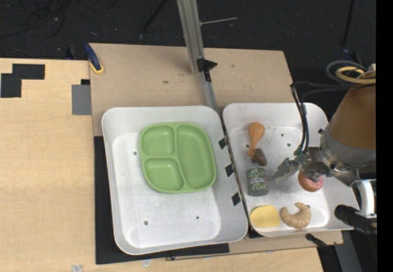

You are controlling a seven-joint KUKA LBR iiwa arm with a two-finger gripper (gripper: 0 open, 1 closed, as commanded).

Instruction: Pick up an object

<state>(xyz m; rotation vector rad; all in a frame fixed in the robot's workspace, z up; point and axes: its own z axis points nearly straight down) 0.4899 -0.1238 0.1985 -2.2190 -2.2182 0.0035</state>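
Objects for picking lay in the right shallow white plastic bin (273, 118), which sat beside the left shallow white plastic bin (123, 142) on the bench. The left bin carried a light green three-compartment plastic tray (178, 158) toward its far side. The grey arm with its orange band (357, 123) reached over the right bin's right edge, its gripper (295, 167) low near the bin's middle; whether it was open or grasped anything could not be told. An orange toy drumstick (255, 139) lay left of centre, a small dark green can (257, 181) just nearer. Along the near edge lay a tan croissant-shaped piece (296, 215) and a yellow rounded piece (264, 217). A small red round object (311, 182) sat beside the gripper.
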